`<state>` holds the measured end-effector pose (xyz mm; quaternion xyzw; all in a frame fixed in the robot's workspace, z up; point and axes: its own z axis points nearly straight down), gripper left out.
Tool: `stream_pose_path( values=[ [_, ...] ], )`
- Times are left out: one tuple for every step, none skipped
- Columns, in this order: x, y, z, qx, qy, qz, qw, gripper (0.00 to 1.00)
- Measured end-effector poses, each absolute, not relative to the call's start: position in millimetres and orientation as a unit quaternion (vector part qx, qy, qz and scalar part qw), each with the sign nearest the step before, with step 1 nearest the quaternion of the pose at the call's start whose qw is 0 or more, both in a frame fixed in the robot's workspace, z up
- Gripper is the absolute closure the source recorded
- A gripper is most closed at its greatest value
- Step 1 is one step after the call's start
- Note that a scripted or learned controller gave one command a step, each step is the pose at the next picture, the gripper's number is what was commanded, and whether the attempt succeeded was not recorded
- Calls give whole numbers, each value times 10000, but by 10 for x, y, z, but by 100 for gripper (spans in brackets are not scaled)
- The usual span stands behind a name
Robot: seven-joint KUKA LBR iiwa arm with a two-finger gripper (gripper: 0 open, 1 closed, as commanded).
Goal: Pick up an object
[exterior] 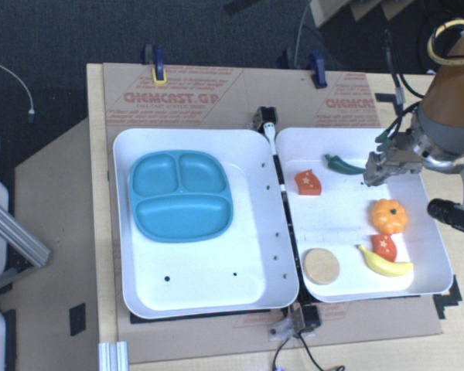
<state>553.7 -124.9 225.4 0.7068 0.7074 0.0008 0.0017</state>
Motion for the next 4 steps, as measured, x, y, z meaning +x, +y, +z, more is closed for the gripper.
stream_pose_path(
  values=[
    [5538, -1247, 2186, 7071, 7071, -5, -5, 100],
    [5698, -723, 2206, 7051, 7092, 10, 4, 100],
    [5746, -179, 2109, 7053, 7089, -2, -14, 100],
    [5737, 335, 2243, 7059, 7083, 9, 6, 100]
  ],
)
